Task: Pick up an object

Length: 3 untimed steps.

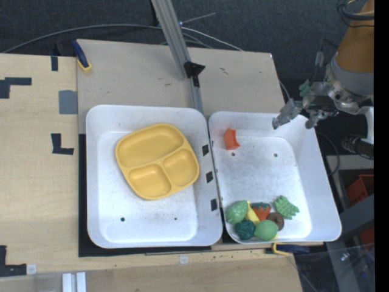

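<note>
Two spread fingers hover well right of the orange block, apart.

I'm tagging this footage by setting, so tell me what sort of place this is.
Most likely a robotics lab test bench. A grey and orange arm with its hand reaches over two white bins, one holding a yellow divided plate, the other small toy foods. Loose cables trail behind the bench.
</note>
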{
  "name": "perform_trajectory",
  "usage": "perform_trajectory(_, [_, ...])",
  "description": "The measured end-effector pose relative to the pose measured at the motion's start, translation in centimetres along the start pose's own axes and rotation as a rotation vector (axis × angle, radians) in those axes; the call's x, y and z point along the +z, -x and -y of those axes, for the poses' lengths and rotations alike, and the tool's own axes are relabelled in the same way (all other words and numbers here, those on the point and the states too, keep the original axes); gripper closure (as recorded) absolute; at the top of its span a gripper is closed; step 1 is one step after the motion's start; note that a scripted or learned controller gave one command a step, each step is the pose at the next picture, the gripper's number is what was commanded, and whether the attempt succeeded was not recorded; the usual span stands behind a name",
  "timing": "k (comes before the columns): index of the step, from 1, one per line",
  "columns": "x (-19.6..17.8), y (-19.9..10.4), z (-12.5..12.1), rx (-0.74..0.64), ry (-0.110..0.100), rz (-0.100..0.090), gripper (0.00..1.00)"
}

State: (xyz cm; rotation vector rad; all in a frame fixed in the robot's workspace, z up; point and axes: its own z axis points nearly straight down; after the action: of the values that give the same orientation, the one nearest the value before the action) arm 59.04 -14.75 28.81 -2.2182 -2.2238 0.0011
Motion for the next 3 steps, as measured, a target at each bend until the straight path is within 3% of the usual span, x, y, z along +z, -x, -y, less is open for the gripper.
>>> perform_trajectory(1, [0.0, 0.0, 0.0, 0.000, 0.000, 0.000, 0.00])
perform_trajectory(3, [11.6, -1.3, -0.9, 0.001, -0.006, 0.000, 0.00])
